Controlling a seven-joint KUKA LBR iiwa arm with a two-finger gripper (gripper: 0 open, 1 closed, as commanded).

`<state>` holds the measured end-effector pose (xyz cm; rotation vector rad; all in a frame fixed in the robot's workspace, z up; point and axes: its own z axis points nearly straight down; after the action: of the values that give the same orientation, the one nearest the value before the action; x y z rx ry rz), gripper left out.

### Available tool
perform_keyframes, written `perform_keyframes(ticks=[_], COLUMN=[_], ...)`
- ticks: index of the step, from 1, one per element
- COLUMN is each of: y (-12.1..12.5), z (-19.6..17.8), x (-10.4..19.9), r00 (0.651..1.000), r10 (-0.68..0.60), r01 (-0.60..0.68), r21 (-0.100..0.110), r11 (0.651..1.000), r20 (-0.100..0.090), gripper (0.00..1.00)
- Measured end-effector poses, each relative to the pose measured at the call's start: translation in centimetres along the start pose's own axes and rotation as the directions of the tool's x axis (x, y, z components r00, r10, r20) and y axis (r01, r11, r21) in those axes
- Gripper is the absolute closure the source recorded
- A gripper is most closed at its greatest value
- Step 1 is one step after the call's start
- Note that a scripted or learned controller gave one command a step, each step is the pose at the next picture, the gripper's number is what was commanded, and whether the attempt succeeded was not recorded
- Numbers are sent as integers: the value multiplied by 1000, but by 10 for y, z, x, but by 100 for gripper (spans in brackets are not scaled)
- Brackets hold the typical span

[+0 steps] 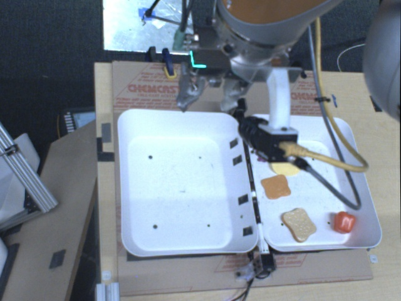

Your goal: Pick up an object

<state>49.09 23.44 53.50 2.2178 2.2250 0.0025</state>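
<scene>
The gripper (210, 99) hangs over the far rim of the bins, roughly above the seam between them, its two metal fingers (187, 96) spread apart with nothing between them. Most of the arm (276, 11) is cut off by the top of the view, so only its grey housing and orange band loom overhead, and that bulk hides the far edge of the bench behind it. The left bin (131, 168) lies broad and white below the left finger. The right bin (357, 187) has its far corner hidden by the white wrist piece, a black connector and a yellow cable (326, 158) that loops across it. The objects all sit in the right bin, well apart from the gripper and nearer to me: a pale yellow piece (283, 168), partly tucked under the connector and hard to make out; just in front of it an orange-brown slice (276, 186); then a tan, bread-like slice (299, 224) near the front rim; and a small red object (344, 222) beside that, towards the right wall.
</scene>
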Motion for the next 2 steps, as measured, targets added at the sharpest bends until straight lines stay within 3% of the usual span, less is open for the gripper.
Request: perform_keyframes(ticks=[1, 2], y=[0, 0], z=[-12, -11], x=[0, 0], r00=[1000, 1000], r10=[-2, -2], r01=[2, 2], r21=[-3, -2], r11=[1000, 1000], r20=[-2, -1], gripper=[100, 0])
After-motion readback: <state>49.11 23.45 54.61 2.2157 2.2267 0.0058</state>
